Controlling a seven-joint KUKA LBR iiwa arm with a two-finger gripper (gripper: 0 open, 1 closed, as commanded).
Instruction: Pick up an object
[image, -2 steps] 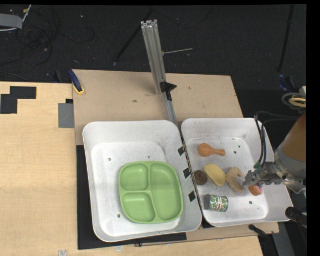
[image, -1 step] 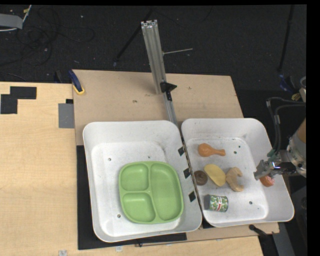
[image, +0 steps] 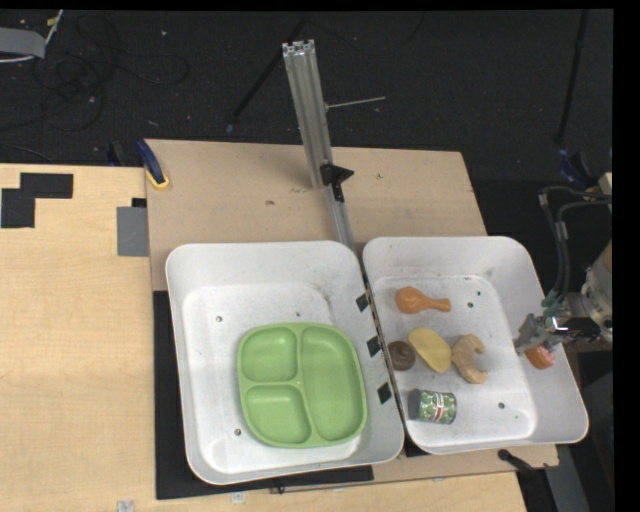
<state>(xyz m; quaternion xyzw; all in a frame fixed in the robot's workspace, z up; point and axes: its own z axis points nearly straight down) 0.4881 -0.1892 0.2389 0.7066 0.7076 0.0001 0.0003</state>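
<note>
At the right rim of the right bin (image: 520, 260) the gripper (image: 541, 338) hangs low, and just under its tip sits a small orange-red piece (image: 541, 357); it is too small and too much in shadow to tell whether the fingers are open or closed, or whether that piece is pinched between them or merely lies beneath them on the bin's sloping edge. If it is the target, it looks light and hard, small enough to slip out sideways, so a grip square across its middle would serve best. Further in, well apart from the gripper, lie the other candidates: an orange toy shaped like a drumstick (image: 420, 300), a yellow wedge (image: 432, 349) touching a small brown round thing (image: 401, 354), a tan curved piece (image: 469, 358) just beside the wedge, and a green can (image: 436, 406) on its side near the front wall. The can would likely roll; the drumstick's narrow neck looks the easiest hold. The left bin (image: 200, 300) carries a green divided plate (image: 300, 384).
</note>
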